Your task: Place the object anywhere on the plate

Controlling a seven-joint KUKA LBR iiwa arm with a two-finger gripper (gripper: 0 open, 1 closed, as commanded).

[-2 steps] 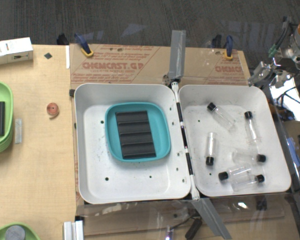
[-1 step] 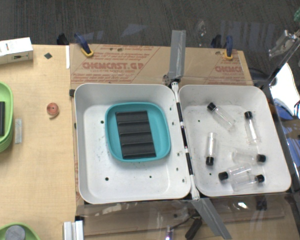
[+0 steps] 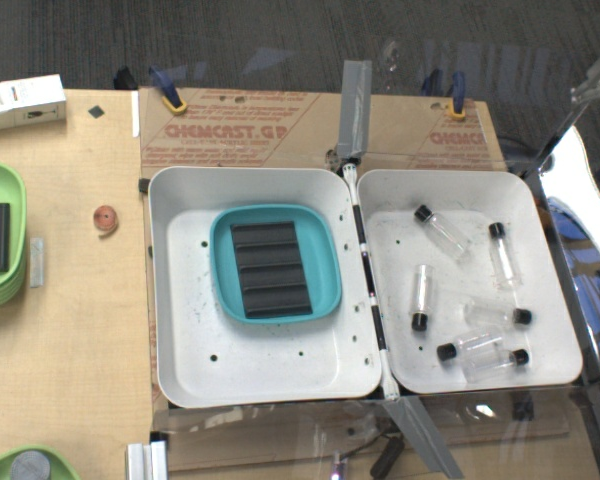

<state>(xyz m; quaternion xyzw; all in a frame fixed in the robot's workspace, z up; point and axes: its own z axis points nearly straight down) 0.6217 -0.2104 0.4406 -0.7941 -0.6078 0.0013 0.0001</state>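
Table (image 3: 60, 348): two white bins, centre frame. Left bin (image 3: 180, 358) holds a teal plate (image 3: 325, 268) carrying a dark ribbed insert, ready to receive; right bin (image 3: 540, 218) stocks loose clear black-capped vials (image 3: 418, 296), scattered for picking. Fingers' state: cannot tell.

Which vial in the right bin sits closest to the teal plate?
The vial lying nearly straight up-and-down in view, black cap at its lower end, at the right bin's left side. The other vials lie farther right of the teal plate.
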